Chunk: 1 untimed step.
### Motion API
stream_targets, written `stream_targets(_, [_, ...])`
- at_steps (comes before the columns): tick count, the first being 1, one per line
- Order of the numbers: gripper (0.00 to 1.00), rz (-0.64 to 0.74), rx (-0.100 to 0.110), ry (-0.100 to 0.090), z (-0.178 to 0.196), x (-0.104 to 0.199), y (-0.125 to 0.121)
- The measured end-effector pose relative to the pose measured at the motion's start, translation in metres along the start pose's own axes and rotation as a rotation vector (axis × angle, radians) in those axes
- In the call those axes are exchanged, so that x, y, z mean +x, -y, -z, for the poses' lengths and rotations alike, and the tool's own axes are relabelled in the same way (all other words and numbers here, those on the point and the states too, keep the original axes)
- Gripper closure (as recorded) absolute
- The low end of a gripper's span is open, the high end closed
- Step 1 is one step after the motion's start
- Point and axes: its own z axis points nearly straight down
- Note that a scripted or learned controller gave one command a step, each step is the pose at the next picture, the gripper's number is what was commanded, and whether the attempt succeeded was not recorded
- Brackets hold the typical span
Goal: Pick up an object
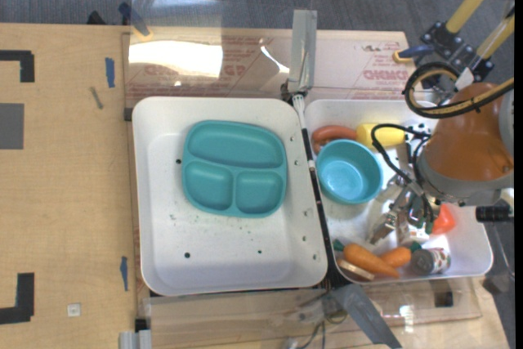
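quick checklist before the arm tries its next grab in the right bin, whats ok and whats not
1. Gripper is over the right bin, low among the objects: ok.
2. Fingers open or shut: cannot tell, cables and clutter mask them.
3. Object held between the fingers: cannot tell; nothing is plainly seen there.
4. Targets available: ok. Blue bowl, carrot and hot dog all lie in the right bin.
5. Room around the gripper: not ok, the carrot and small items crowd the bin's near corner beside it.
6. Left bin holds the teal divided plate, well apart from the arm: ok.
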Motion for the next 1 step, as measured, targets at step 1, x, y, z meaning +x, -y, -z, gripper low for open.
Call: stream_targets(1, [0.00,-0.138,0.008,0.011,-0.0005,-0.0546,-0.0333])
